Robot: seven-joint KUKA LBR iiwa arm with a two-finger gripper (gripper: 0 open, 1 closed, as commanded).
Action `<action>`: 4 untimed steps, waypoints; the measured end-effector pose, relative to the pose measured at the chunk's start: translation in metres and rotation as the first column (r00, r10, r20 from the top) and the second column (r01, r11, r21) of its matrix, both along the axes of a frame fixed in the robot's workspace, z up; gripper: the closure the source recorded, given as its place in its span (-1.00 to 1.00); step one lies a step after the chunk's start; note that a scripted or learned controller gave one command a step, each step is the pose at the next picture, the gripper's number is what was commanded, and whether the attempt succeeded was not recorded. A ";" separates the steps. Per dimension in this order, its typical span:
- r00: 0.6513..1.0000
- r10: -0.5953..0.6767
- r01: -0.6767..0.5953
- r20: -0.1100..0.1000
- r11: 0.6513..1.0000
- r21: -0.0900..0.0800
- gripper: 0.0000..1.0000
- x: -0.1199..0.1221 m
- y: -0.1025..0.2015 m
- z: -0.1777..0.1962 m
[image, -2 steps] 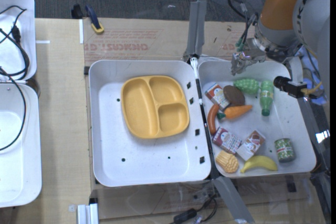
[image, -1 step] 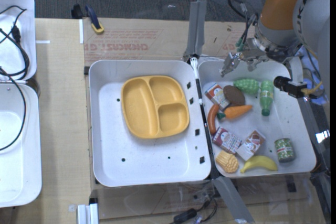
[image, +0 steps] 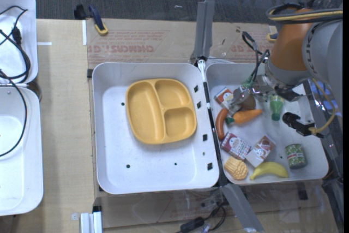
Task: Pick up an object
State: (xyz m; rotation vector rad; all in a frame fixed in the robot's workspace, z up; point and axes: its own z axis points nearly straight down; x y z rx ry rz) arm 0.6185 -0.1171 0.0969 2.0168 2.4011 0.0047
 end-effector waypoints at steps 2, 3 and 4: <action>0.984 0.180 -0.180 0.004 0.984 0.000 1.00 -0.014 0.001 0.011; 0.919 0.395 -0.395 -0.005 0.919 0.000 1.00 -0.020 -0.036 0.017; 0.919 0.395 -0.395 -0.005 0.919 0.000 -1.00 -0.020 -0.037 0.017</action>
